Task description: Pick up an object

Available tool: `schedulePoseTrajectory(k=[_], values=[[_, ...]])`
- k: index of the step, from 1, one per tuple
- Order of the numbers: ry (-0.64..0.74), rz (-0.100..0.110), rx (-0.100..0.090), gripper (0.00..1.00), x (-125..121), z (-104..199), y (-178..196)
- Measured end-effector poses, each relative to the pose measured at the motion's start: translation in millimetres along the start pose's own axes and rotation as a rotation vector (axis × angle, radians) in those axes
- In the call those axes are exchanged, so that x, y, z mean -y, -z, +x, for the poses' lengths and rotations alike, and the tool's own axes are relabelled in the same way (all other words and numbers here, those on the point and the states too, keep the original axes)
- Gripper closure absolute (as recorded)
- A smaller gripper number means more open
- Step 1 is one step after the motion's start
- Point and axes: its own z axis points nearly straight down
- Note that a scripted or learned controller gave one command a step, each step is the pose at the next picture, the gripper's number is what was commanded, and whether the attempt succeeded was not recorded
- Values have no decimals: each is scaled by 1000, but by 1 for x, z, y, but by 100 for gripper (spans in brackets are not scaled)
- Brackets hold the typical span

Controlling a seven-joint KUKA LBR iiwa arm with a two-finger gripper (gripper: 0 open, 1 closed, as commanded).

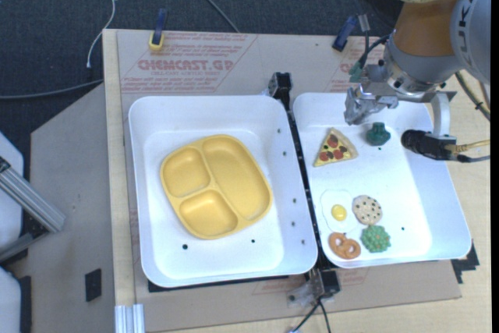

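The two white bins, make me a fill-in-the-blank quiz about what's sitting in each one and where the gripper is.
1. The yellow divided plate lies in the ____ bin.
2. The pizza slice lies in the right bin, whose wall colour is ____.
3. The gripper hangs over the ____ bin, near a small dark green toy.
4. Beside the cookie lies a fried ____, and below them a pretzel and broccoli.

Missing words: left; white; right; egg
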Motion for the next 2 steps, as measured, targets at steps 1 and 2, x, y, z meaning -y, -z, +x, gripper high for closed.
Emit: schedulePoseTrajectory(k=[1, 2], values=[[0, 6, -2, 100, 9, 49, -5], [0, 7, -1, 100, 6, 105, -16]])
